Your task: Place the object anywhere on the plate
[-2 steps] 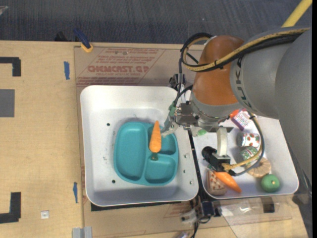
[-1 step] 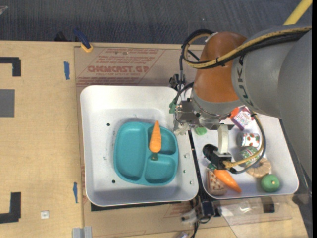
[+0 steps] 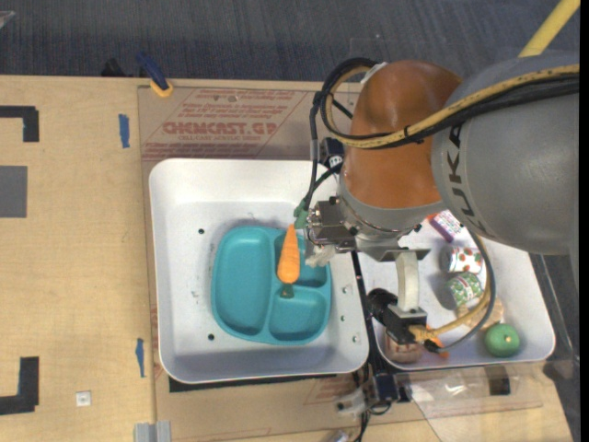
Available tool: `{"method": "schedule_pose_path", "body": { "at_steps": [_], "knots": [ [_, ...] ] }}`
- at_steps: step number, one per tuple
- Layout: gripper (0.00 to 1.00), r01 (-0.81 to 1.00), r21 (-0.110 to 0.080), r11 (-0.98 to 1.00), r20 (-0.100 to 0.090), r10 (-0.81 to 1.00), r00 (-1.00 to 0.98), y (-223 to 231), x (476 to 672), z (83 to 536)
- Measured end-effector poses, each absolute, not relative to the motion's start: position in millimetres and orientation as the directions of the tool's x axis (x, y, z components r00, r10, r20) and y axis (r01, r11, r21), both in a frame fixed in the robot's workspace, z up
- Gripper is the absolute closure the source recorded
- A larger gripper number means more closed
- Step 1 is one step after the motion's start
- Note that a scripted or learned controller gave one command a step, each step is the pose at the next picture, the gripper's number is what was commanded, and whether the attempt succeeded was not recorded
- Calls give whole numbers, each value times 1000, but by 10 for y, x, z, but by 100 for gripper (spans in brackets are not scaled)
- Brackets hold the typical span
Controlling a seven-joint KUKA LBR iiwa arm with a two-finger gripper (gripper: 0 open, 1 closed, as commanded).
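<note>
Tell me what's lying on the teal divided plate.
An orange carrot lies on the teal divided plate, along its centre ridge near the right compartments. The arm covers the plate's upper right edge, so anything there stays hidden.

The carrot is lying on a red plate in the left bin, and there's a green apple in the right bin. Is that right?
Almost. The plate is teal, not red. The camera view shows the orange carrot over that teal divided plate in the left bin, and the green apple does sit in the right bin.
</note>
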State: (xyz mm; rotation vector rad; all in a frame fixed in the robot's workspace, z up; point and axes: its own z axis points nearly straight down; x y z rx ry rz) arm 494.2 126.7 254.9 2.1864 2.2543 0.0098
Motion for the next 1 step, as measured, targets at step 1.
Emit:
{"method": "schedule_pose_path", "body": {
  "at_steps": [1],
  "knots": [
    [0,1000,1,26,0,1000,-26,1242,4939,2524]
  ]
}}
